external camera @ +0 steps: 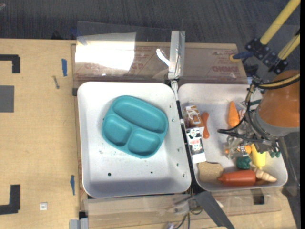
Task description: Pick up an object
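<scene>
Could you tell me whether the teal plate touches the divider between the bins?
Apart: the camera view shows white bin floor between the teal plate and the divider.

On my bench the left bin (pixel 90 175) bears a teal divided plate (pixel 135 125), lying flat near its middle with three compartments facing up. Beyond the two bins, at the far side, a clear plastic sheet (pixel 107 56) stands over brown cardboard (pixel 209 63). To the left lies a pale wooden board (pixel 35 142) with black marks (pixel 12 63) and bits of blue tape (pixel 64 67).
</scene>
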Motion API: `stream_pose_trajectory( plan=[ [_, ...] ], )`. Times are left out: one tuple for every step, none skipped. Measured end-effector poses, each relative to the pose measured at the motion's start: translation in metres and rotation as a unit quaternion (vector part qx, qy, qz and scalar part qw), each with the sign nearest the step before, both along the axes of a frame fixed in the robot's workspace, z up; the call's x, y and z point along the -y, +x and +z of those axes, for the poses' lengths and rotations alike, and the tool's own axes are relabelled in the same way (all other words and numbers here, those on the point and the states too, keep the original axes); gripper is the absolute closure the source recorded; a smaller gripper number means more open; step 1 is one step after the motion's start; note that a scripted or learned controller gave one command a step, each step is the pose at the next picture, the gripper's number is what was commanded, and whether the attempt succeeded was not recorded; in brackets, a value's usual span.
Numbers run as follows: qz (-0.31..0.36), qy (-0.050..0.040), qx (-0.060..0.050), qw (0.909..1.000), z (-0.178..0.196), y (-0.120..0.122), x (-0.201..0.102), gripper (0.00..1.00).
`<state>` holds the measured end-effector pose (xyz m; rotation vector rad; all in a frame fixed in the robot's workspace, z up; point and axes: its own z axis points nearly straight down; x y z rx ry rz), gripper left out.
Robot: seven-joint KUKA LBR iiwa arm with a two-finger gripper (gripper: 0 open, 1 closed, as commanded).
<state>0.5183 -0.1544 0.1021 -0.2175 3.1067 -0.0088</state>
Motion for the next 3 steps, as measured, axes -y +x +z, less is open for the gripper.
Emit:
stream_pose_trajectory(
  plan=[
    [0.0, 0.0002, -0.001, 1.0, -0.001, 0.0, 0.0, 0.0],
    [0.006, -0.0006, 0.006, 1.0, -0.009, -0.019, 0.0, 0.0],
    [0.007, -0.0005, 0.002, 1.0, 0.0, -0.02, -0.001, 1.0]
  ],
)
